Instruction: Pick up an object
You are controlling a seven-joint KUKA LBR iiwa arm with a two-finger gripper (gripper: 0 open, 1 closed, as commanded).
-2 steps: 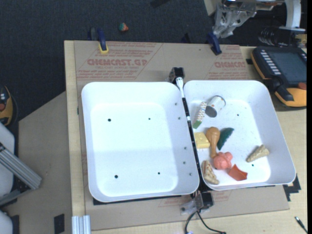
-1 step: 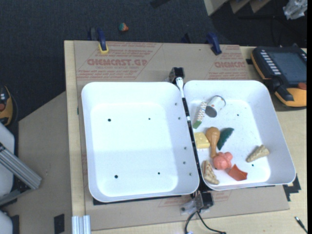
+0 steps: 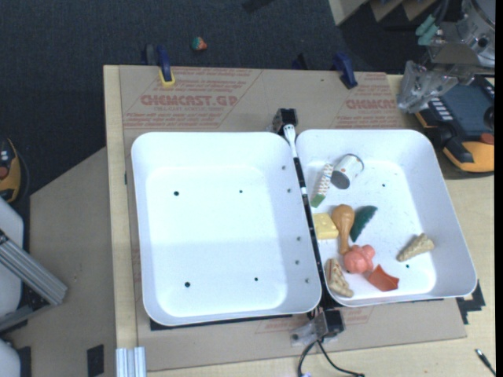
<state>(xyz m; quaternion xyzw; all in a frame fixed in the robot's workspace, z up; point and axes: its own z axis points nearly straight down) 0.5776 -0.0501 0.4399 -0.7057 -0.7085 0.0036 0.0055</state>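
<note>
The gripper (image 3: 415, 93) hangs above the tabletop (image 3: 236, 96), beyond the far right corner of the right bin (image 3: 440, 171). I cannot tell how its fingers stand. Small objects lie in this bin: a metal cup (image 3: 344, 171), a brown drumstick (image 3: 343, 225), a pink toy (image 3: 358, 258).

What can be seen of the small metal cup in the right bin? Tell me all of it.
The metal cup is small, shiny and silvery, tipped on its side with one round grey end facing the camera. It lies in the far left part of the right bin, next to a white brush-like piece; contact is unclear. The gripper hangs outside the bin.
</note>
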